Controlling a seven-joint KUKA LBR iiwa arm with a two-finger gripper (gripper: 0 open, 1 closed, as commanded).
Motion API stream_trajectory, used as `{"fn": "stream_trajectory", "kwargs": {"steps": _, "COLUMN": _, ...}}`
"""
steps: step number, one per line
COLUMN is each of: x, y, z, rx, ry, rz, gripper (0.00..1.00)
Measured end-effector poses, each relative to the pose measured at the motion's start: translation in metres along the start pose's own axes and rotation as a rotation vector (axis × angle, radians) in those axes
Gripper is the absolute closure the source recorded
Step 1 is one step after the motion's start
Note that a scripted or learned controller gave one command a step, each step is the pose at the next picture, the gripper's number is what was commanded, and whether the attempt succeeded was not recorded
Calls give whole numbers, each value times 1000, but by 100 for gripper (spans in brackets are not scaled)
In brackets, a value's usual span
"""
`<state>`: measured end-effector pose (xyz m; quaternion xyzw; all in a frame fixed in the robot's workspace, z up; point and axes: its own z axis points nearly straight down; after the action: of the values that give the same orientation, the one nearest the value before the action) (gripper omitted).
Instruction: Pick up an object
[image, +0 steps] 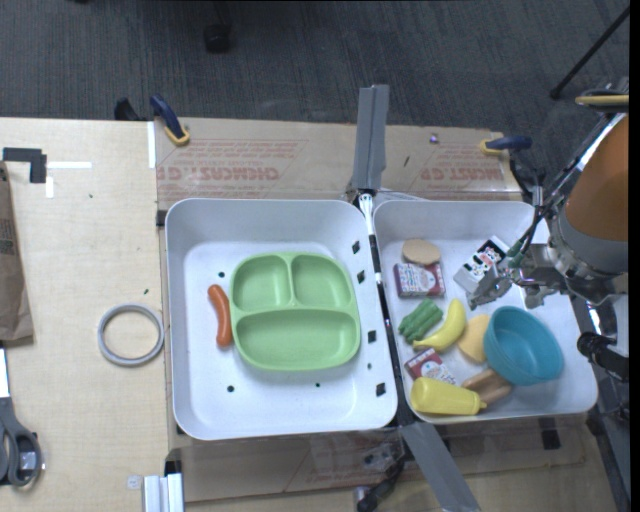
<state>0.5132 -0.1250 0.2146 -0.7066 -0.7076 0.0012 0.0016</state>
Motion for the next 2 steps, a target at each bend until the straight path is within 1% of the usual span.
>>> {"fn": "stream_trajectory", "kwargs": {"steps": 1, "x": -71, "y": 5, "z": 74, "rx": -1, "ry": 0, "rz": -66, "gripper": 0}}
{"fn": "stream_trajectory", "kwargs": {"steps": 2, "x": -73, "y": -13, "z": 123, "rx": -4, "ry": -1, "rz": -226, "gripper": 0}}
